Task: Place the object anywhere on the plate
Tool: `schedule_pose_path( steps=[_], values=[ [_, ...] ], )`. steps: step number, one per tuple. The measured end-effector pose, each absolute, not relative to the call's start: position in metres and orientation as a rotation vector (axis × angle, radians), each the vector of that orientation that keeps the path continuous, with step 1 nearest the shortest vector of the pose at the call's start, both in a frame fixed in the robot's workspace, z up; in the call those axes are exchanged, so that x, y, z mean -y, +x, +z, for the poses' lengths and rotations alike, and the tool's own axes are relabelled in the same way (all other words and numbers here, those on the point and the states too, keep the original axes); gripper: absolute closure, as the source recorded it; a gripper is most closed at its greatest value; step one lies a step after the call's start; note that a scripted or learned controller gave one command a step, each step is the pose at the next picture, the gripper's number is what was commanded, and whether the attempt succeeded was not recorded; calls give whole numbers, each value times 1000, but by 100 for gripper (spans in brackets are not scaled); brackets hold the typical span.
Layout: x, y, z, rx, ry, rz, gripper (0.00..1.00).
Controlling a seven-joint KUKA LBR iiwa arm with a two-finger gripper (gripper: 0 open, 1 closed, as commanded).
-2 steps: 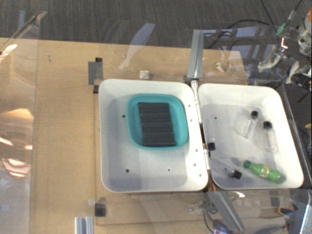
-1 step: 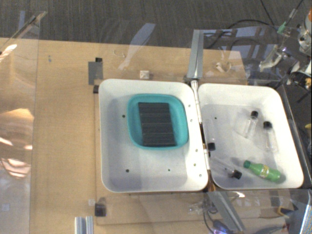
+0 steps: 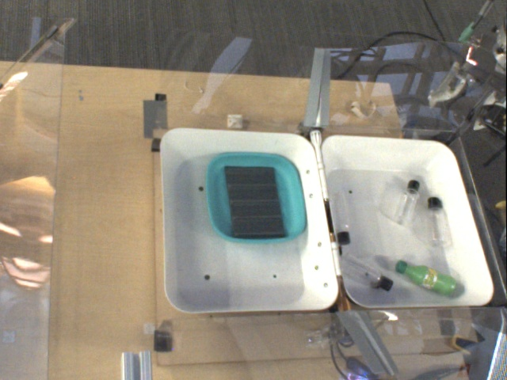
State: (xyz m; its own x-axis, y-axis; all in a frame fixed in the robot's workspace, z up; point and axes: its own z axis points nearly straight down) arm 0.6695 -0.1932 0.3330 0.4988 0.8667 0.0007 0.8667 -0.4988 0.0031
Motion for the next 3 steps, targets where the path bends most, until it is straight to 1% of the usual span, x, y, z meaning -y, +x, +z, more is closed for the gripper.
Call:
schedule_pose_path(
  steps=[1,2,3],
  values=[
    [193,669,434,-1702,2636,4,0],
    [195,669,436,-1586,2709,4,0],
    [196,669,434,-1914,2490,0,0]
  ],
)
